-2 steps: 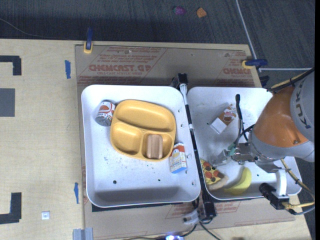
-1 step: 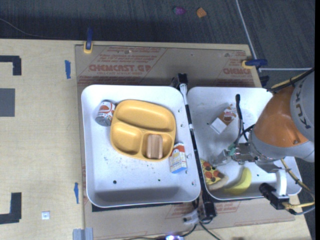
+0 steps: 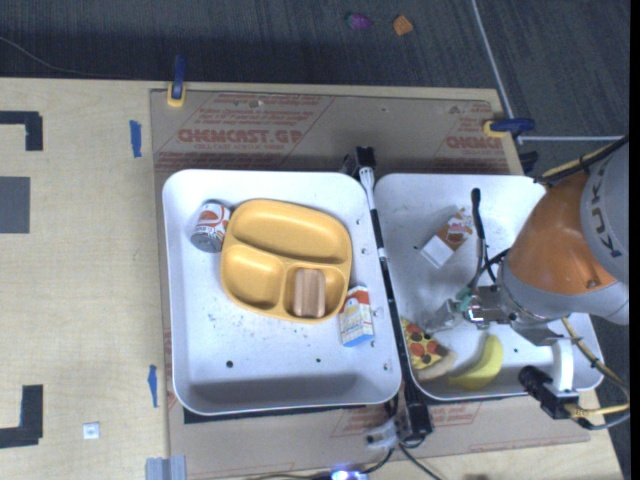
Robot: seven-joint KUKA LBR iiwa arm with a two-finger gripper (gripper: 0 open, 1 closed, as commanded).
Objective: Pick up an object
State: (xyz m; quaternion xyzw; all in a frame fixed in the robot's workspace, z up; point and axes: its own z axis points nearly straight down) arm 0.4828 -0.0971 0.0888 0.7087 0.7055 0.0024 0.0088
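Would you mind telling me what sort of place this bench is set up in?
Most likely a robotics lab test bench. Two white bins, the left bin and the right bin, sit on a clamped board, holding toy food such as a banana, with the arm reaching in.

The two bins (image 3: pixel 190 368) are white; the left one holds a yellow divided tray (image 3: pixel 270 238) with a tan block (image 3: pixel 307 292). The banana (image 3: pixel 482 362) is yellow. The arm (image 3: pixel 565 248) is grey with an orange band.
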